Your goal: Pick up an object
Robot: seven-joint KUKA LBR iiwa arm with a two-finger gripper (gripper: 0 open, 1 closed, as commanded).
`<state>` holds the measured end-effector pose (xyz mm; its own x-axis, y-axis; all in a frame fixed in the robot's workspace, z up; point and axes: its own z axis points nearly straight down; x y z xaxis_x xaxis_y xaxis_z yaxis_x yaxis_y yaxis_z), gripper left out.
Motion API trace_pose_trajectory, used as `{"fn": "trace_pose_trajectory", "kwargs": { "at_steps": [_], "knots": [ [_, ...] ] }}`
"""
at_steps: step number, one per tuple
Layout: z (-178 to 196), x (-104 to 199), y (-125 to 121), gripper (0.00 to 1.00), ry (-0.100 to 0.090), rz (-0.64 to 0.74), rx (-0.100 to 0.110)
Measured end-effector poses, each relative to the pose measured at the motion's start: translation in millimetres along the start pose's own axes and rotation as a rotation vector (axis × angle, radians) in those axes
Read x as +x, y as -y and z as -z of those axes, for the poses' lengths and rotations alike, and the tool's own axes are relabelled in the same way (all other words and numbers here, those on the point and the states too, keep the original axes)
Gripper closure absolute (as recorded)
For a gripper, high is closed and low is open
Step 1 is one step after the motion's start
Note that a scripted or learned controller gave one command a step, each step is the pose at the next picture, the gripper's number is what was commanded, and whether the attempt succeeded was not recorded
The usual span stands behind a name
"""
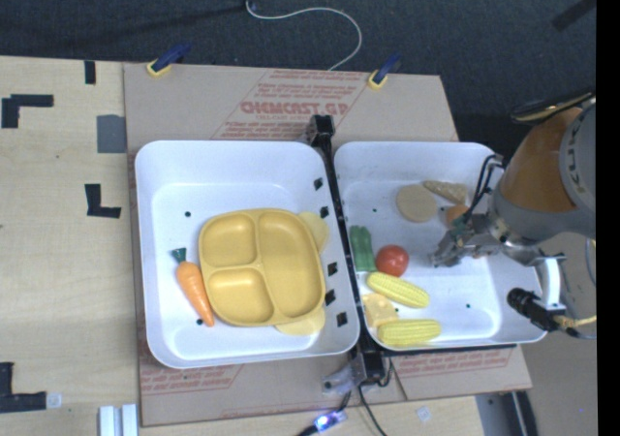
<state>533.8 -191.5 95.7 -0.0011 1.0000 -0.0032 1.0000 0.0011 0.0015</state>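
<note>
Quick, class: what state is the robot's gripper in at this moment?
Gripper: low inside the right bin, beside the tomato; open or shut cannot be told, and nothing is seen held.

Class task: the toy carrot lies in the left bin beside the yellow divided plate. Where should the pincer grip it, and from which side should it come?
Probably across the thick upper part of the carrot, just below its green top, coming straight down. It lies flat on the left bin floor, with the yellow plate close along one side, so set the fingers across its width, one in that narrow gap.
</note>
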Motion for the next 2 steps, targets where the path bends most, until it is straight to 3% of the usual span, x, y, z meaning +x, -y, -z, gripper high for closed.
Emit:
{"fn": "trace_pose_trajectory", "kwargs": {
  "at_steps": [2],
  "knots": [
    [92, -3, 10, 1.00, -0.002, -0.001, -0.002]
  ]
}}
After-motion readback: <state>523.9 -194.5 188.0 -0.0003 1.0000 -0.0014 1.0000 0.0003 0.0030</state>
